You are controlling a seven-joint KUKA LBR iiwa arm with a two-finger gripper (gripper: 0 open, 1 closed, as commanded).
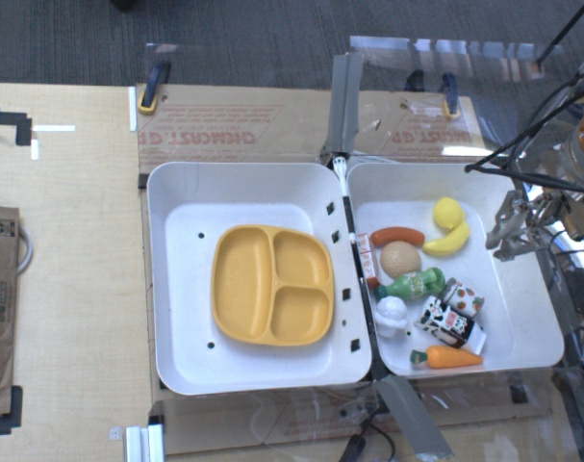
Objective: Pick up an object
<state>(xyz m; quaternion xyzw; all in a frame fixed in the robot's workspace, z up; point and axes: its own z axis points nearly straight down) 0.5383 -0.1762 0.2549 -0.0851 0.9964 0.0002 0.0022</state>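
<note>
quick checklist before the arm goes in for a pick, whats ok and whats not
1. Tool over the right bin: ok, at its right rim.
2. Tool free of any load: cannot tell, too blurred.
3. Nearest target exposed: ok, the banana lies apart from the pile, next to a yellow lemon.
4. Other targets separated: not ok, the green bottle, cow-print carton and egg crowd together.
5. Carrot reachable: cannot tell, it hugs the front wall.
6. Yellow tray lying flat in the left bin: ok.
</note>
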